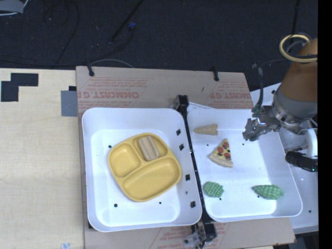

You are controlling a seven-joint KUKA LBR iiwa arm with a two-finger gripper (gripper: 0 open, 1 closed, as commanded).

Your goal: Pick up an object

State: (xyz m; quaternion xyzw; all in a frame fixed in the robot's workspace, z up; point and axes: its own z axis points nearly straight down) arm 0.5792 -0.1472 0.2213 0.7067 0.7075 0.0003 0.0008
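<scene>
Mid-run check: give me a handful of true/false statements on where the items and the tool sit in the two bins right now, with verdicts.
1. The yellow divided tray lies in the left bin. True.
2. The pizza slice sits on the yellow tray. False: it lies on the floor of the right bin.
3. A tan hot dog lies in one of the tray's small compartments. True.
4. The tool hangs over the left bin. False: it is over the right bin, near its far right side.
5. Two green pieces lie along the right bin's near side. True.
</scene>
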